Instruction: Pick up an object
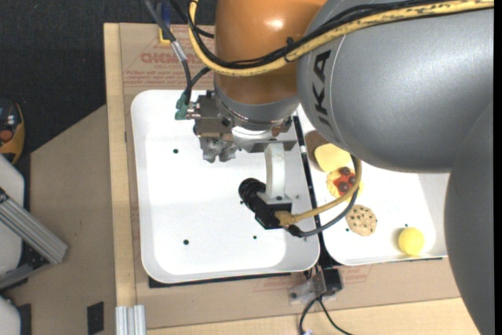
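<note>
You see the grey arm (392, 74) reaching in from the right and covering most of the far half of the scene, with its orange band (259, 12) domed over the far edge of the left bin (180, 200). Under that band the gripper (218, 147) hangs low over the far middle of the left bin. From this angle you cannot tell whether it is open or closed, and you can make out nothing held in it. The white floor of the left bin around it carries a few small dark specks (186, 242), well apart from one another.

The things to pick all lie in the right bin (388, 196), and you can count 4 of them. A pale yellow piece (329, 157) sits at the left side of that bin, just under the edge of the arm. Just near of it lies a red and orange piece (343, 180), possibly touching it, though the view is too cramped to be sure. A speckled brown disc (361, 220) lies flat nearer still. A yellow ball (409, 239) rests to the right of the disc, close to the near wall of the bin.

Both bins stand side by side on the brown bench (118, 169).
</note>
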Motion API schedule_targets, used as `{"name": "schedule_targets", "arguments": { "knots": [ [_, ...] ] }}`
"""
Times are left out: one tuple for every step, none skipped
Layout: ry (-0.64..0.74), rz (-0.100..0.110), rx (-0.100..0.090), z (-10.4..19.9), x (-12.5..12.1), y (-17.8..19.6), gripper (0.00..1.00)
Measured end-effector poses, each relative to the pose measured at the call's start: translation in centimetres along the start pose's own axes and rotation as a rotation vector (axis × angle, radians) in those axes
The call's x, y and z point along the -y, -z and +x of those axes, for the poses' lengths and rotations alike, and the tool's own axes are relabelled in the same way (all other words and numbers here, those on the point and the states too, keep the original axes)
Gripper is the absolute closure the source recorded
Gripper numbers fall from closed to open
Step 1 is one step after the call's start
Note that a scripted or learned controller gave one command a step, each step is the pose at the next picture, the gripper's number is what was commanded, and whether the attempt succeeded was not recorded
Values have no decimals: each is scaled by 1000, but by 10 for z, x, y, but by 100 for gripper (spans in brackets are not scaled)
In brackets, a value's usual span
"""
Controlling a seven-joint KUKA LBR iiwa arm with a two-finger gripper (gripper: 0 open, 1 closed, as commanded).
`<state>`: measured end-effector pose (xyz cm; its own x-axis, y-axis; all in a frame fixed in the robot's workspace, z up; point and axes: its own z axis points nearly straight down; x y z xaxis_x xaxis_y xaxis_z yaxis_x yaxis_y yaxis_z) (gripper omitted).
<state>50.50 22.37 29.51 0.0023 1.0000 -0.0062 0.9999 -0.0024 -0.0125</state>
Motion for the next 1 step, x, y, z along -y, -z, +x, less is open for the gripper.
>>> {"name": "schedule_targets", "arguments": {
  "knots": [
    [3,-32,-14,-1,-19,222,100]
  ]
}}
